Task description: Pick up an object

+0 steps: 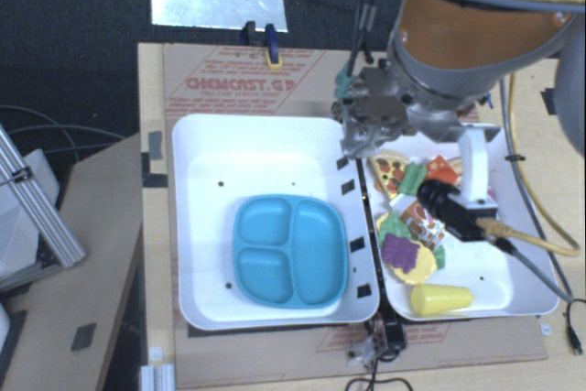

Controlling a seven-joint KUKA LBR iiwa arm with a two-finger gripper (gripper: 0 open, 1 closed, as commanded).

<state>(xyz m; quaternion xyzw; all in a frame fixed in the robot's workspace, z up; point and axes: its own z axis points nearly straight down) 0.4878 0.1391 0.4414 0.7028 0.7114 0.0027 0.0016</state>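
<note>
Two white bins sit side by side, and we take the divider (pixel 364 224) between them as our landmark. Left of the divider, the left bin (pixel 206 197) carries a blue sectioned tray (pixel 291 250) and no loose toys. Just right of the divider, in the right bin (pixel 513 288), we see the candidates for picking: a pizza slice (pixel 392 169) at the far end, a purple piece (pixel 399 248) on a yellow disc (pixel 414 266) nearer us, and a yellow cone (pixel 441 297) nearest the front rim. All of them lie in the bin, so we judge that nothing is lifted yet and the whole pick remains. The gripper (pixel 364 128) hangs over the far end of the divider, close above the pizza slice; the arm (pixel 476 5) leans in from the right with its orange band uppermost. We cannot tell whether its grasp is spread or pressed together.
</note>
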